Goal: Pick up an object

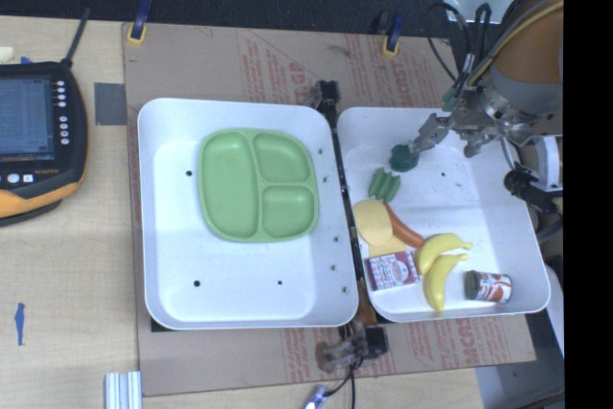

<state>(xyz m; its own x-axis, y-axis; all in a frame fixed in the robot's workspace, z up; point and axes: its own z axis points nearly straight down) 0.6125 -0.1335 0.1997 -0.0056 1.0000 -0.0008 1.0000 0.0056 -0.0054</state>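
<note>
Pincer (414, 151) hung over the right bin (508, 206), tip touching a dark green object (402, 158); I could not tell its finger state.

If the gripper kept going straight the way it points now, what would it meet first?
Most likely the dark green item just beyond the gripper, then the lighter green item. Height above them is hard to judge from this slanted view, so it might pass over and reach the right bin's floor.

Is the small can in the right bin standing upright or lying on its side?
Lying on its side. The can shows its long red-and-white side to the camera, with its dark end facing left, near the bananas in the right bin.
</note>
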